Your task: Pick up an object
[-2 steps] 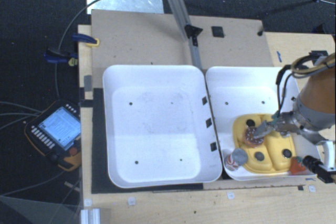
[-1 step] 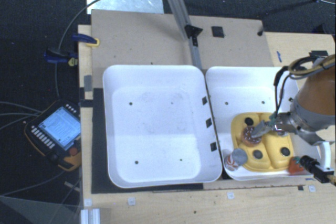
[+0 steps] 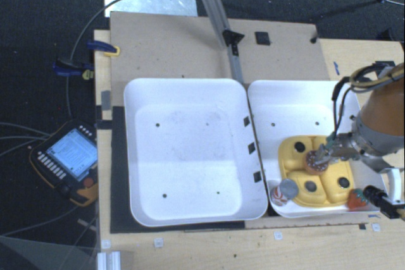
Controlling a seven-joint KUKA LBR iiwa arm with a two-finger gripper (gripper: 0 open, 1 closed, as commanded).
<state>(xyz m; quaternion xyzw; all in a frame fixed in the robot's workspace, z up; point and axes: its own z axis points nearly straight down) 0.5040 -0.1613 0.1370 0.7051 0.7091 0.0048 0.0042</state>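
A yellow moulded object with several dark round spots lies in the right bin, toward its front. On its top sits a small brown ring-like piece. My gripper is down right over that piece, at the yellow object's upper middle. The arm's orange band rises behind it on the right. At the bin's front left lies a small grey and white object. A red object rests at the front right corner.
The left bin stands beside the right one, joined along a middle rim with black clips. A slanted metal pole crosses the back of the bench. A teach pendant lies on the floor at left.
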